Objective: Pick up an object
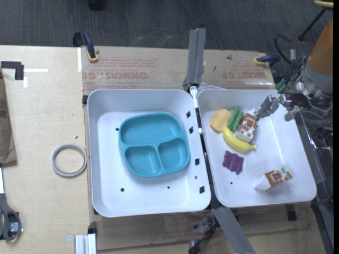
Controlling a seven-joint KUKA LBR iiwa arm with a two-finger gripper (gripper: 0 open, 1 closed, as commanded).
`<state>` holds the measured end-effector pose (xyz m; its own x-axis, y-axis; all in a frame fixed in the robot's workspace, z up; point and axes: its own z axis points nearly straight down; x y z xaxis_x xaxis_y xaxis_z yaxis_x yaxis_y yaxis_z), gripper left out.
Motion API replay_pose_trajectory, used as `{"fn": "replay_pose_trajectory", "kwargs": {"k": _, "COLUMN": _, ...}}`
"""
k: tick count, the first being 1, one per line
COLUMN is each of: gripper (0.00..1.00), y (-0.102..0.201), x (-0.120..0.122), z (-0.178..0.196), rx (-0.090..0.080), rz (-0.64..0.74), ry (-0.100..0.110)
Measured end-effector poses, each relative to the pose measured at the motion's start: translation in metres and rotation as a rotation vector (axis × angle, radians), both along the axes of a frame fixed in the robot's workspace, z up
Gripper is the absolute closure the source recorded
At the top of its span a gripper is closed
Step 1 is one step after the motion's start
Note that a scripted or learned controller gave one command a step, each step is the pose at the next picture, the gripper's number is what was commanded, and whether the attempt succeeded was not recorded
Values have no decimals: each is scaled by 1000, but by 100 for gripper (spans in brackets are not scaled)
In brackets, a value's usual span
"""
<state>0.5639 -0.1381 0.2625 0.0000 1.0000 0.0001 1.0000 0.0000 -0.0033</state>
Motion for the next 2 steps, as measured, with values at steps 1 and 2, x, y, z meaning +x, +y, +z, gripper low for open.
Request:
{"fn": "replay_pose_trajectory", "kwargs": {"k": 1, "gripper": 0, "y": 25, "x": 28, "z": -119, "rx": -1, "rz": -66, "ry": 1}}
{"fn": "replay_pose_trajectory", "kwargs": {"k": 2, "gripper": 0, "y": 18, "x": 47, "z": -150, "rx": -5, "rz": -85, "ry": -22}}
